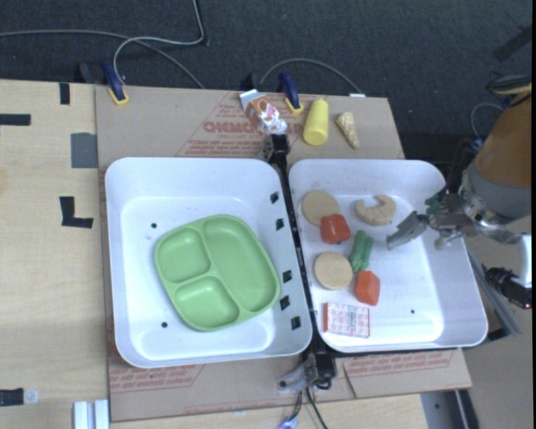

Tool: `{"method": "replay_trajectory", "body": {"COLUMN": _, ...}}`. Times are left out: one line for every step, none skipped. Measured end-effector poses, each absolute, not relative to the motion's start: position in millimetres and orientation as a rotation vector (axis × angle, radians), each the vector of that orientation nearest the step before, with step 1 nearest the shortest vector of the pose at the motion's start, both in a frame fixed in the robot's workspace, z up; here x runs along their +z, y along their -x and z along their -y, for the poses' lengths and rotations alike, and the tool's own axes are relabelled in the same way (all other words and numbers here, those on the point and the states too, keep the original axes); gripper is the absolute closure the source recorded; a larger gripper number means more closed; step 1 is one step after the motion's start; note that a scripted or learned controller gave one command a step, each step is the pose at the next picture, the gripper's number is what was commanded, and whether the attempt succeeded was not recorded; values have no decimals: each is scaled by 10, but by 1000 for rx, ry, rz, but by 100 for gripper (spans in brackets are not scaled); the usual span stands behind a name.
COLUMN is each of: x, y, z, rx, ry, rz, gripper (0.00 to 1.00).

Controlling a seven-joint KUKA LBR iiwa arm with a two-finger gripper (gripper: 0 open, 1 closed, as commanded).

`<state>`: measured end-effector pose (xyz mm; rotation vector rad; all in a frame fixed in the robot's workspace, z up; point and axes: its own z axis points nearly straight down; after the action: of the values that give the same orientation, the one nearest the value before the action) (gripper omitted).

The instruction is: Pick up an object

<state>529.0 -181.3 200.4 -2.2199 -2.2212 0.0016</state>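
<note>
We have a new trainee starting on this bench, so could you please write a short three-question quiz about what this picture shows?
1. True or false: the green divided tray lies in the left bin.
2. Which item lies nearest the gripper? A) the curved beige piece B) the red and white packet C) the yellow bottle
3. Fill in: the yellow bottle lies on the ____ behind the bins, not inside one.

Key
1. True.
2. A. The gripper hovers over the right bin, just right of that piece.
3. Cardboard.
</note>
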Motion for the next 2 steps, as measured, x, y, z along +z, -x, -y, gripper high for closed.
{"method": "replay_trajectory", "body": {"x": 973, "y": -5343, "z": 1202, "rx": -9, "ry": 2227, "rz": 2226, "gripper": 0}}
{"method": "replay_trajectory", "body": {"x": 867, "y": -5899, "z": 1026, "rx": -7, "ry": 2223, "rz": 2229, "gripper": 0}}
